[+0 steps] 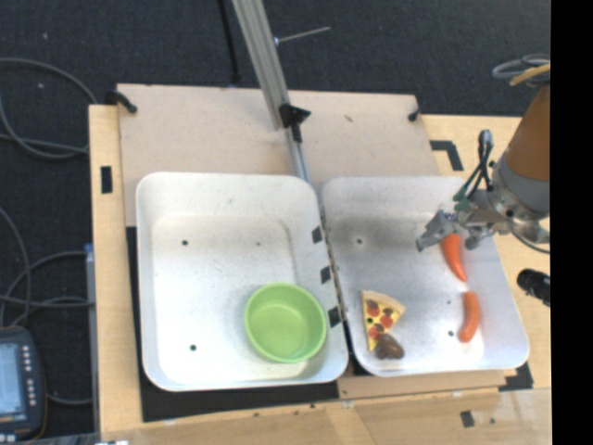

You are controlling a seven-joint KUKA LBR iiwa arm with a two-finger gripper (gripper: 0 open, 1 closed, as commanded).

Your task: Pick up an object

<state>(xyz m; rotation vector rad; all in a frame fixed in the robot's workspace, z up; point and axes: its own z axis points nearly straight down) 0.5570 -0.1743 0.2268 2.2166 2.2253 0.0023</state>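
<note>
Nearest the camera, in the right bin [519, 346]: pizza slice [381, 323] at the near left, tip towards the near edge, crust end up and to the right; sausage [470, 316] at the near right, long axis almost straight near-to-far, lying flat and apart from everything else. In the left bin [167, 248], green bowl [285, 322] upright by the near right corner.

Farther in, carrot [455, 256] in the right half of the right bin, long axis slanting from far-left to near-right, thicker end seemingly up under the gripper [456, 232], thinner end towards the sausage. Fingers spread to a middling width, one grey tip out left of the carrot, the other just right of it; straddling the upper end, apparently not clamped; contact impossible to confirm at this slant.

To do the step well, judged from here: close across the short axis, not along the slant; centre lower on the body rather than on the very end, lest it pivot or squirt out; seat the tips close to the bin floor before closing; lift straight up, slowly; check for the carrot between the fingers before counting it a success.
</note>
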